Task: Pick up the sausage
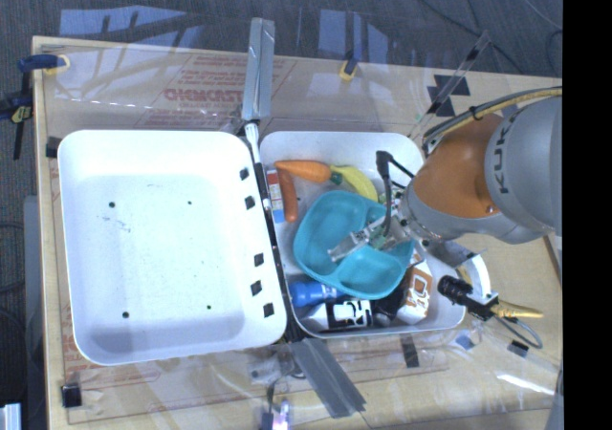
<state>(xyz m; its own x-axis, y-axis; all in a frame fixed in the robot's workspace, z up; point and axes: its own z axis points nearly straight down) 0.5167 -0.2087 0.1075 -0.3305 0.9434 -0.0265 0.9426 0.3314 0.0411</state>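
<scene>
Grey gripper [361, 239] hangs low inside the blue bowl [339, 245] in the right bin [330, 143]; I can't tell its grip. Sausage isn't something I can pick out, perhaps buried under the clutter near the carrot [302, 171] and banana [354, 181]

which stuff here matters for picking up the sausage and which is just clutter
Job: hand, down in the blue bowl; reddish stick against the right bin's left wall, probably the sausage.
Lying about: carrot, banana, blue bottle, left bin.
</scene>
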